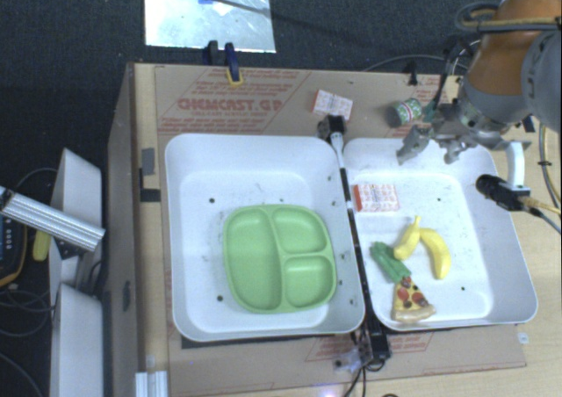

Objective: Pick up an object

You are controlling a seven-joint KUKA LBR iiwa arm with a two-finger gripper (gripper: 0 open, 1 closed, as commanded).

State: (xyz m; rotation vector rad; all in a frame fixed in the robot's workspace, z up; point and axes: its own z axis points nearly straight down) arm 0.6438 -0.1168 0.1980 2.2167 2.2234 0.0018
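From my remote feed, the claw (435,145) hung spread and gripping nothing over the far edge of the right bin (505,294). Two bananas (423,244), a green pepper (389,261), a pizza slice (411,301) and a card (376,198) lay in that bin; a green divided plate (279,258) sat in the left bin (189,211)

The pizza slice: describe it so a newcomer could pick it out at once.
Look in the right bin, at its near edge. The pizza slice lies there, below the green vegetable and yellow bananas; it alone is a flat triangle with red spots.
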